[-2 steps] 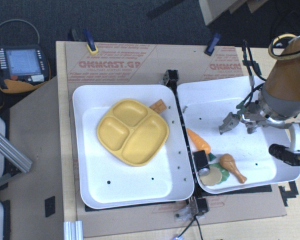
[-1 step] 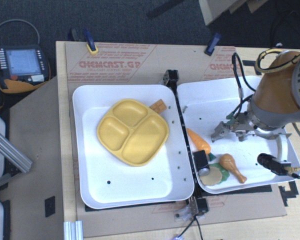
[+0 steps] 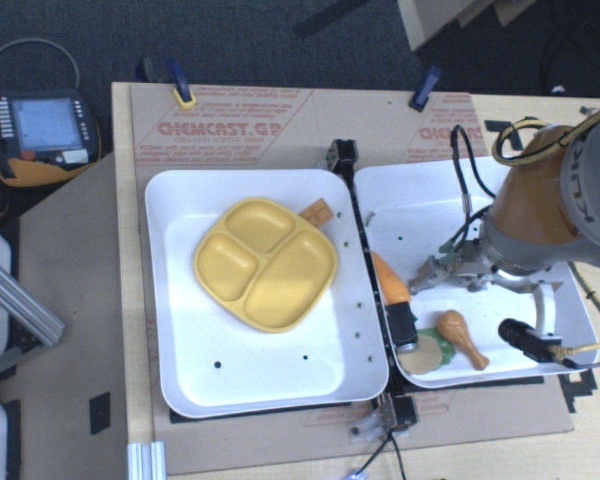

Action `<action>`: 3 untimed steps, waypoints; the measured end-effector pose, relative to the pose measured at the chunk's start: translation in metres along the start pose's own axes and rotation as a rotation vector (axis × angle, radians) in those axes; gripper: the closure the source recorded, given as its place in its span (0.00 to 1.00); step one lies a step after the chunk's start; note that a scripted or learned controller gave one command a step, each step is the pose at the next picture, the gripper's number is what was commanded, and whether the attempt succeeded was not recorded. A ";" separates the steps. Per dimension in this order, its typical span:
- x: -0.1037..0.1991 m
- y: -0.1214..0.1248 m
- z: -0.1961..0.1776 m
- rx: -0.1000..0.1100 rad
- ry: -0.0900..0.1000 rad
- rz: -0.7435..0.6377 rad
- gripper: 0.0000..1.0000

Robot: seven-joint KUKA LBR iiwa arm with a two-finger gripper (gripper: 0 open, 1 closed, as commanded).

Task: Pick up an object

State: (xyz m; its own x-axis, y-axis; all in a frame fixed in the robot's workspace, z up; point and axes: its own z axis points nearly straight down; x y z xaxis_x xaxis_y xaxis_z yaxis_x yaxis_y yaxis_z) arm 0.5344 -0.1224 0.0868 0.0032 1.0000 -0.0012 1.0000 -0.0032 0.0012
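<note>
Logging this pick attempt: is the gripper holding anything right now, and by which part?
It cannot be told. The gripper hangs low in the right bin, near the carrot and drumstick, with nothing visible between its fingers.

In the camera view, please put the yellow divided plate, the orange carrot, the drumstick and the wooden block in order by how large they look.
Largest to smallest:
1. yellow divided plate
2. orange carrot and drumstick: similar, not ranked; the carrot is partly hidden
3. wooden block, partly behind the plate

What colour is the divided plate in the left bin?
Yellow; the divided plate shows clearly in the camera view.
</note>
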 end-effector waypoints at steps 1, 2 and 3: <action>0.001 0.003 -0.015 -0.012 -0.001 -0.001 1.00; -0.006 0.008 -0.060 -0.005 -0.002 -0.004 1.00; -0.004 0.008 -0.124 -0.008 -0.001 -0.004 1.00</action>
State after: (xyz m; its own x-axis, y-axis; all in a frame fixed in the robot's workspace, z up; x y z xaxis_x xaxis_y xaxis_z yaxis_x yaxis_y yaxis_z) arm 0.5418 -0.1265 0.2106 -0.0011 1.0000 -0.0027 1.0000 0.0012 0.0089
